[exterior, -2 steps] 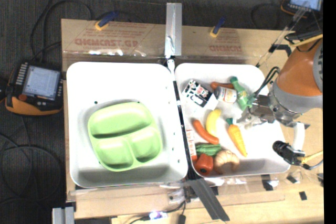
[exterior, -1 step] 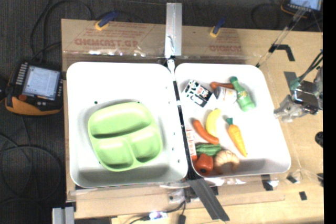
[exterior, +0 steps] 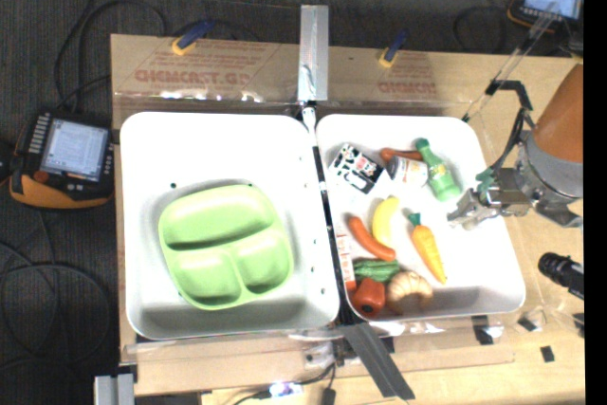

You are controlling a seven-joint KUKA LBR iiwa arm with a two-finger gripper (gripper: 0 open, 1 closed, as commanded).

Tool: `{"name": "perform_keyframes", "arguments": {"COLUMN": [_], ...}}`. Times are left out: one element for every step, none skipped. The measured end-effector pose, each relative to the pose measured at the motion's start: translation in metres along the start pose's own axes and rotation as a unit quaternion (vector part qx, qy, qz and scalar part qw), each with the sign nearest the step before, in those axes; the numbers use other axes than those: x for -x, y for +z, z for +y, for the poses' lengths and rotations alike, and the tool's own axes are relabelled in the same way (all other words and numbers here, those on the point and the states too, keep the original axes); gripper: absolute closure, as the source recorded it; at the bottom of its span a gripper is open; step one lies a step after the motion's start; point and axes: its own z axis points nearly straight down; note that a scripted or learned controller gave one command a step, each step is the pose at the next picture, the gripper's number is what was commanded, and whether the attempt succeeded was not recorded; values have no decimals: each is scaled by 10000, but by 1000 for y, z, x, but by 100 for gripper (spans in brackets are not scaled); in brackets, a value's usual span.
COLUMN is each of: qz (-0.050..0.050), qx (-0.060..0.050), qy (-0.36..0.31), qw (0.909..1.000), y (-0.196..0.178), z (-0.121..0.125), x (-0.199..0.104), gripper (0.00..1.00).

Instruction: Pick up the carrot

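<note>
The carrot (exterior: 429,248) is orange with a small green top and lies at a slant in the right bin (exterior: 493,251), right of centre, its tip pointing to the bin's front right. My gripper (exterior: 471,207) hovers over the right side of that bin, a short way up and to the right of the carrot's green end. It is apart from the carrot, and nothing shows in its grasp.
Beside the carrot lie a banana (exterior: 384,219) and a red-orange pepper (exterior: 369,238). Behind them are a green bottle (exterior: 437,172), a can (exterior: 408,169) and a black-and-white box (exterior: 356,168). More toy food (exterior: 384,285) sits at the front. A green divided plate (exterior: 226,247) rests in the left bin (exterior: 152,147).
</note>
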Motion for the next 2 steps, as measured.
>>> {"name": "perform_keyframes", "arguments": {"qz": [3, -3], "qx": [19, 1], "qy": [-758, -943], "qw": [9971, 9955], "y": [139, 50], "z": [0, -1], "x": [-35, -62], "gripper": [100, 100]}}
